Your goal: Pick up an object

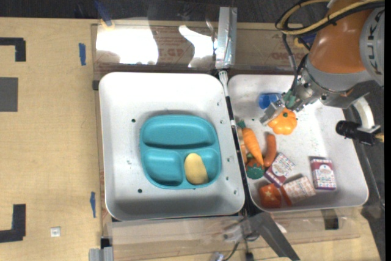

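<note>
Hand [282, 108] low in right bin [357, 189], touching orange pepper [283, 123] near bin's back edge; grip state unclear.

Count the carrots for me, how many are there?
2 carrots, both in the right bin: a long carrot by the left wall and a shorter carrot beside it. Others could hide under the arm.

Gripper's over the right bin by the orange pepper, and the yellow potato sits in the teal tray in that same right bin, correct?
Not quite. The camera view shows the gripper over the right bin by the orange pepper, but the yellow potato sits in the teal tray in the left bin.
</note>
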`<state>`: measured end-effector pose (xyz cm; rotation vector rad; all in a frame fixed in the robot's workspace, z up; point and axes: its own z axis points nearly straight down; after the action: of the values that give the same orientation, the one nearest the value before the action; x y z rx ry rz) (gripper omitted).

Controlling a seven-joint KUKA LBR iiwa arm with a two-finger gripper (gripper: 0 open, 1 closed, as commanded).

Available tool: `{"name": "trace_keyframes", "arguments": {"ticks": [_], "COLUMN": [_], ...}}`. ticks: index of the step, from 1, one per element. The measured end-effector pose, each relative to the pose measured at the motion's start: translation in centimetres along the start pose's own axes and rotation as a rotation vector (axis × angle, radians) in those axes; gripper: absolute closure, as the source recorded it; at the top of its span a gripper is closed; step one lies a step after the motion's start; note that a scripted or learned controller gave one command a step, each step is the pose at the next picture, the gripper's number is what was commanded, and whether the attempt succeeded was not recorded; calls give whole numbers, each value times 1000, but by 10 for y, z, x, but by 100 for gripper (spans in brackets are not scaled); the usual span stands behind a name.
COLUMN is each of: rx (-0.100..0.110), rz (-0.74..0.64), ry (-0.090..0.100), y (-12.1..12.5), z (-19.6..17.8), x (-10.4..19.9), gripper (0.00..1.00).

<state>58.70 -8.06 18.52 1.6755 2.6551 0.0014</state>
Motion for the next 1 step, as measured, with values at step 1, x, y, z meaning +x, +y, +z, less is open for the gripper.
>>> {"name": "trace_keyframes", "arguments": {"ticks": [1], "rx": [-8], "rz": [-64], "ry": [-5], "y": [15], "z": [-173], "x": [1], "gripper": [100]}}
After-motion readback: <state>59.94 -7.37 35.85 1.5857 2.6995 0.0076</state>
